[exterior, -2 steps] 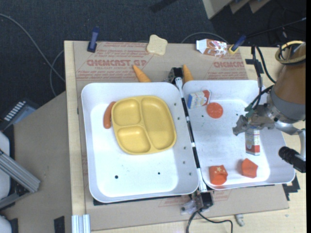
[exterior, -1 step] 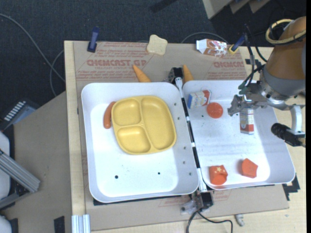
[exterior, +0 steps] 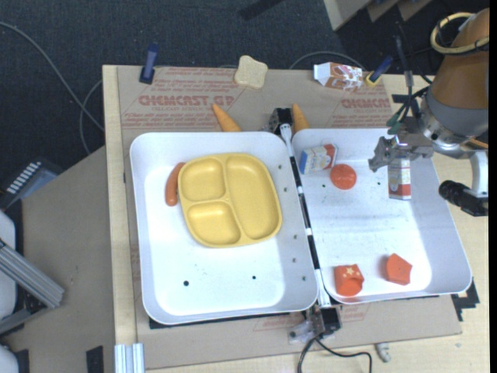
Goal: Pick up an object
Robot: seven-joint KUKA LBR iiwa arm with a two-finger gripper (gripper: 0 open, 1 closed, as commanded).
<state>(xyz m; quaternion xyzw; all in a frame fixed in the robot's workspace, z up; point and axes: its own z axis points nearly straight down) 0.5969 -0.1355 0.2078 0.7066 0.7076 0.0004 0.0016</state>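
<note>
Board (exterior: 194,99) reads "CHEMCAST GP"; the claw (exterior: 399,155) pinches a red-labelled bottle (exterior: 400,179), its writing unreadable.

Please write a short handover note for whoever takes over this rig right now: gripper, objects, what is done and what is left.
Gripper: low over the right bin's far corner, right by the upright red bottle; no object visibly held.
Right bin also holds a small carton, a red tomato and two red pieces near the front, and.
Left bin: yellow divided plate with a sausage beside it.
Done: approach only.
Left: grasp and lift one object, probably the bottle.
</note>
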